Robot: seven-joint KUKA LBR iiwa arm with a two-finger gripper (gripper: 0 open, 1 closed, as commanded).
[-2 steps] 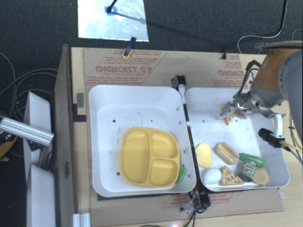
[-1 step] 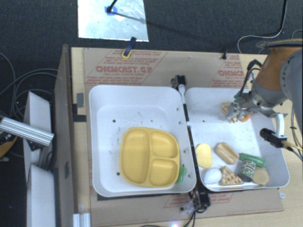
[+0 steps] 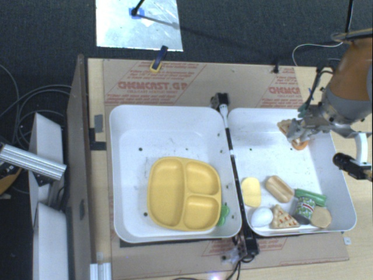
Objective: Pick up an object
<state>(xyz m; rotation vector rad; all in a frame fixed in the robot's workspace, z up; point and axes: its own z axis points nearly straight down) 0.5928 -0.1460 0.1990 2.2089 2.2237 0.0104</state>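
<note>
The claw (image 3: 300, 134) hung over the right bin (image 3: 262, 134), closed on a tan-and-orange toy food piece (image 3: 289, 130); left bin (image 3: 131, 127) held a yellow tray (image 3: 183, 192).

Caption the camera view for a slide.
Pincer over the right bin's far end; toy food clustered near; yellow divided plate in left bin.

A yellow divided plate (image 3: 184, 192) lay in a white bin (image 3: 125, 133), beside pale yellow, tan and green toy food (image 3: 288, 206).
</note>
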